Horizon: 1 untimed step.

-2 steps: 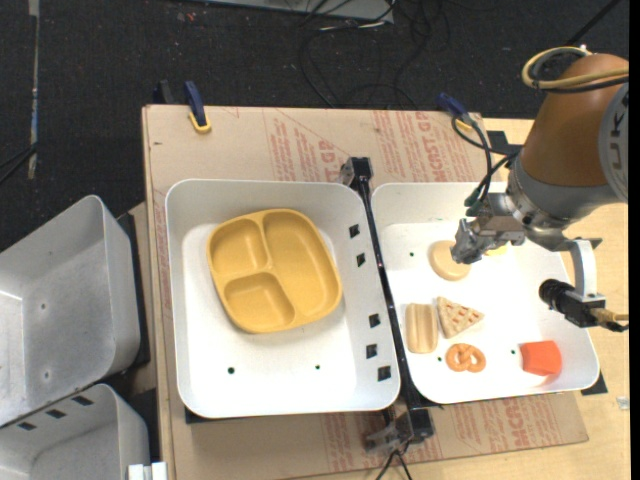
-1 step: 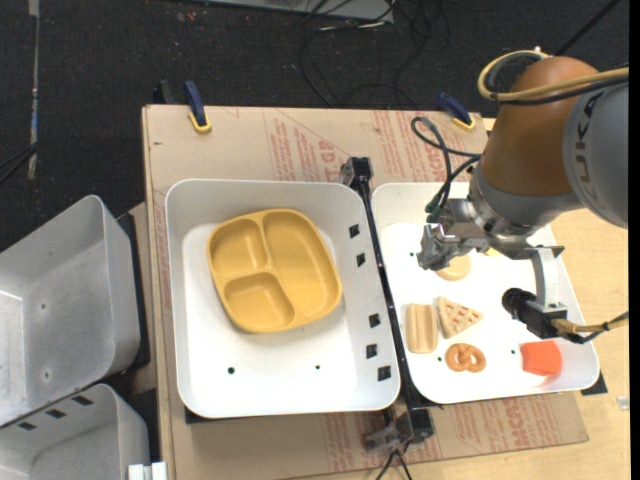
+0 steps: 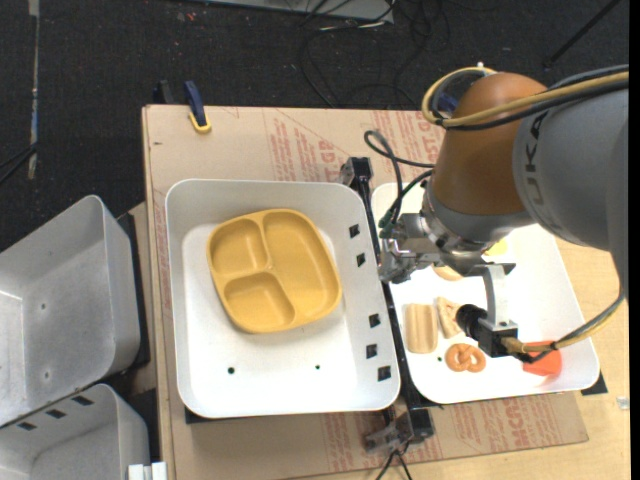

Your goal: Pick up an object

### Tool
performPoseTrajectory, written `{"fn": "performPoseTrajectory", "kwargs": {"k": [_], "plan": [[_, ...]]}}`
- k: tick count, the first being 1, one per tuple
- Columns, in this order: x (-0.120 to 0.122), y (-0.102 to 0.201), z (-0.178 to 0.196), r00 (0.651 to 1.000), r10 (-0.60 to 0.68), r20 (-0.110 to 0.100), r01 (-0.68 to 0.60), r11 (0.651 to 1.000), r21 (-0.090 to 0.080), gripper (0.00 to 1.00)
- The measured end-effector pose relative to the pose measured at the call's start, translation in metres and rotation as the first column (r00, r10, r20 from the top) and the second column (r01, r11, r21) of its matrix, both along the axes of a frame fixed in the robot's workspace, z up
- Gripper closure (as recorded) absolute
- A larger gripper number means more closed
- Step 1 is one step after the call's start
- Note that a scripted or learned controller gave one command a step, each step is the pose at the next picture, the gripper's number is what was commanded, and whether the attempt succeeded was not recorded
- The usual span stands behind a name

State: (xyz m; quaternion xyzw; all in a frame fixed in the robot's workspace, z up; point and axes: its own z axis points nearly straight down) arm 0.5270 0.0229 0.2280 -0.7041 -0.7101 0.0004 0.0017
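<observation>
1. The gripper (image 3: 425, 258) hangs low over the right bin (image 3: 575, 288), near that bin's left wall, with the grey arm (image 3: 580, 163) and its orange band (image 3: 485, 143) bulking over it from the right.
2. Whether the gripper is spread apart or closed together cannot be told, because the wrist covers most of it from above; nothing can be seen clamped in it.
3. A pale bun-shaped piece (image 3: 420, 326) lies on the bin floor just below the gripper, toward the near edge, apart from it.
4. A pretzel (image 3: 465, 357) lies further toward the near edge and a little to the right of the gripper, beside the bun.
5. An orange-red piece (image 3: 543, 360) sits well to the right of the gripper, near the bin's front right corner.
6. A yellow divided plate (image 3: 272, 268) rests in the left bin (image 3: 190, 368), to the left of the gripper, beyond the wall between the bins.
7. Both bins stand on a cardboard-covered surface (image 3: 260, 133).
</observation>
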Motion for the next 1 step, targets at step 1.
{"fn": "performPoseTrajectory", "kwargs": {"k": [1], "plan": [[-0.0114, 0.0441, 0.0050, 1.000, 0.000, 0.001, 0.000, 1.000, 0.000, 1.00]]}}
